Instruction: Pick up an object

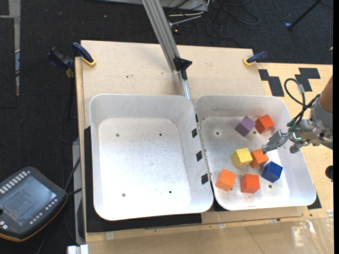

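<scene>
Hand [274, 142] reaches in over right bin [296, 192] from its right edge, tips just above orange cube [259, 157]; whether it grips anything cannot be told. Yellow cube [242, 156] touches that orange cube; blue cube [272, 171], red cube [250, 183], another orange cube [226, 179] toward bin's near edge; purple cube [244, 126], third orange cube [264, 123] toward far edge. Left bin [106, 107] beside it on bench [132, 67].

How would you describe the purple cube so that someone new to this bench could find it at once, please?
Look in the right-hand bin, the one holding all the cubes. Near its far side two cubes sit side by side; the purple cube is the left one, beside an orange cube. It is the bin's one purple block.
</scene>
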Motion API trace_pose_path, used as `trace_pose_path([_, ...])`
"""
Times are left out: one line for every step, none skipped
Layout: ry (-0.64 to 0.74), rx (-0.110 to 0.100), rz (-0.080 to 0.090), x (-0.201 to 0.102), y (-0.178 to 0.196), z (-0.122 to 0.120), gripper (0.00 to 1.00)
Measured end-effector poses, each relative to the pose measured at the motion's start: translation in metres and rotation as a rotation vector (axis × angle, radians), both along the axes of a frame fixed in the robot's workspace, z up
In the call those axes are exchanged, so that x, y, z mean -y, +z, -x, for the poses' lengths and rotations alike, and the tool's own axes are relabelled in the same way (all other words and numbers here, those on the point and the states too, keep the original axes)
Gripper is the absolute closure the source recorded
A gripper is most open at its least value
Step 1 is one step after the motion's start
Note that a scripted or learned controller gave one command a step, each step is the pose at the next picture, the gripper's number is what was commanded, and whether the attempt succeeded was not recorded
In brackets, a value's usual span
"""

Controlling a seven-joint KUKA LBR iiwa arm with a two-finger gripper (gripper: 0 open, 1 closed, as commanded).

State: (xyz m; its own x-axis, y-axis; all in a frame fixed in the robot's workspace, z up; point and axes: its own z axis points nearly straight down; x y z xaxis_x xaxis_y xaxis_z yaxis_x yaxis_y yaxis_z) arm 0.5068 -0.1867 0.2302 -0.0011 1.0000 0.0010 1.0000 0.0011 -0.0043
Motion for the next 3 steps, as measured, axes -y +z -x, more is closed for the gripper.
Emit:
trace_pose_path([-0.001, 0.005, 0.001, 0.0, 0.002, -0.001, 0.0])
trace_pose_path([-0.002, 0.0, 0.0, 0.004, -0.043, -0.005, 0.0])
trace_pose_path([-0.002, -0.001, 0.0, 0.005, -0.087, -0.001, 0.0])
